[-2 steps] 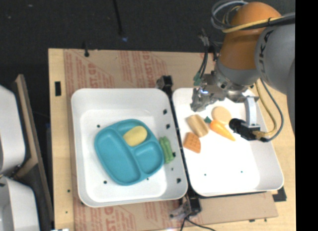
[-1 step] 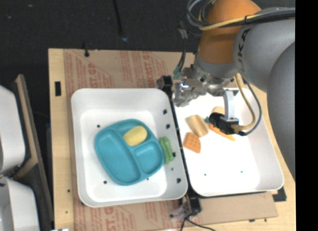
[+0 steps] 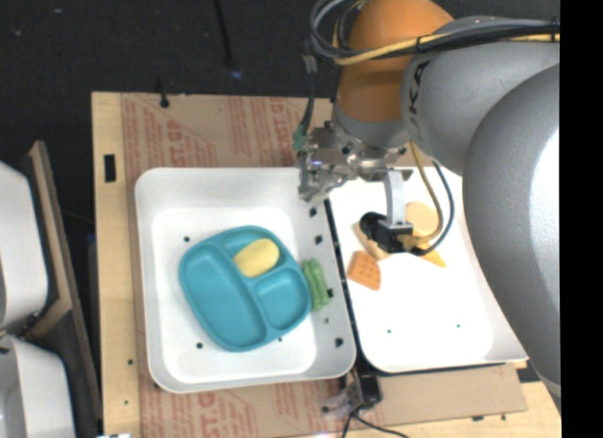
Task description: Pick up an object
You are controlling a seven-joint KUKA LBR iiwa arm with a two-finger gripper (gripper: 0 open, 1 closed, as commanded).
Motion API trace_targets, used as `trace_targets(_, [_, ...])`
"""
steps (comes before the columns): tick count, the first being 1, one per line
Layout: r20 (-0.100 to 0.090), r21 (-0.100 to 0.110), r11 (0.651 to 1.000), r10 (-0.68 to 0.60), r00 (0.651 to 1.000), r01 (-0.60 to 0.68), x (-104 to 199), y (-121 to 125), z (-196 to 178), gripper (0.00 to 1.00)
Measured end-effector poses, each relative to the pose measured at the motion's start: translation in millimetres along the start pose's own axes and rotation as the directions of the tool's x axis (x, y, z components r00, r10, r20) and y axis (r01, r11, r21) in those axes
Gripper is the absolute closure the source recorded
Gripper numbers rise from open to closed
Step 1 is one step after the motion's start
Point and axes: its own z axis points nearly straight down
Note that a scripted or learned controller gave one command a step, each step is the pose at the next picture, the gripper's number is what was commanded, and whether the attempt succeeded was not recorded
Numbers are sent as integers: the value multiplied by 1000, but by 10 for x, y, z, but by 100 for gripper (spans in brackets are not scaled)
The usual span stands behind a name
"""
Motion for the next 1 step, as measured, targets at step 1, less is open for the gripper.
trace_targets(1, [1,-1,1000,3,1000,-3,-20,2,-10,0])
